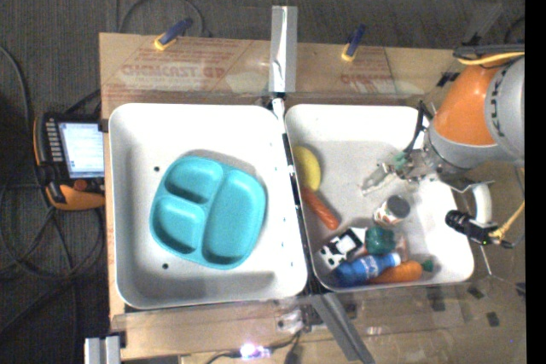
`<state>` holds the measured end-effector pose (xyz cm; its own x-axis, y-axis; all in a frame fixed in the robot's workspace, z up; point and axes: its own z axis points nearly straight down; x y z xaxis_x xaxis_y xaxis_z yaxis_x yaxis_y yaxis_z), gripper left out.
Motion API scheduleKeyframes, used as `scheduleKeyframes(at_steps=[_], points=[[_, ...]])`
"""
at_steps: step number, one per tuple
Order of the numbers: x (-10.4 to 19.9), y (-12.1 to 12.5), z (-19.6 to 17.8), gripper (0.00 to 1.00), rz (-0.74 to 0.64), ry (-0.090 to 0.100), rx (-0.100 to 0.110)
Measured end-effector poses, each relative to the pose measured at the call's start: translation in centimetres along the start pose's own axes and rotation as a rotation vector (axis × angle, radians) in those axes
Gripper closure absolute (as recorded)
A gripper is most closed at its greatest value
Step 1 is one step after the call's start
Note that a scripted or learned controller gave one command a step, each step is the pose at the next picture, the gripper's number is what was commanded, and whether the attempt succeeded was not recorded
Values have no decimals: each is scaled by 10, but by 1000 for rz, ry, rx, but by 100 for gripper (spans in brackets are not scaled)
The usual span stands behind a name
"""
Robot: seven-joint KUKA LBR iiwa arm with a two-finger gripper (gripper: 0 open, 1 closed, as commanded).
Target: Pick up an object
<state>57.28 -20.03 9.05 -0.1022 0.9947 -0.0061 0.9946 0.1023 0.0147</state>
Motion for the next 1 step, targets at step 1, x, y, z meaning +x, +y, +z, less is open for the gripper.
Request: scheduleKeyframes(at_steps=[1], points=[[1,1,-10,100,0,4,-2]])
